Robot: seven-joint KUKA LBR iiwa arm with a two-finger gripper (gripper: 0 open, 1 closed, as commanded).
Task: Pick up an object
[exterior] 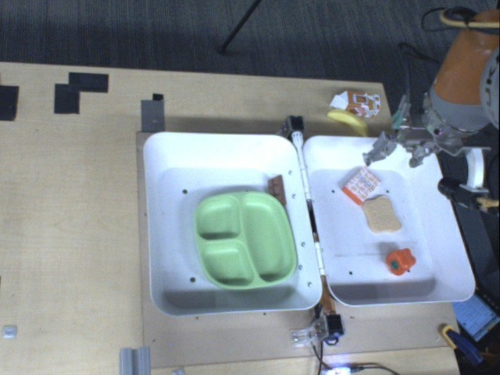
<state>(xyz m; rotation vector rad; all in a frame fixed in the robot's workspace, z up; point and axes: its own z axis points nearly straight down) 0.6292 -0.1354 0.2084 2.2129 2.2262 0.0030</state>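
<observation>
The right bin (445, 233) holds a red-and-white packet (362, 185), a tan bread-slice toy (382, 215) and a small orange-red pepper toy (400, 262). My gripper (397, 153) hangs over the bin's far edge, up and to the right of the packet. It is open, and its two fingers are spread with nothing between them. The grey arm with its orange band (467, 53) comes in from the upper right.
In the left bin (168, 209) lies a green divided plate (244, 238), with a small brown block (276, 186) at its far right rim. A yellow banana toy (345, 118) and a small packet (359, 102) lie on the bench behind the right bin.
</observation>
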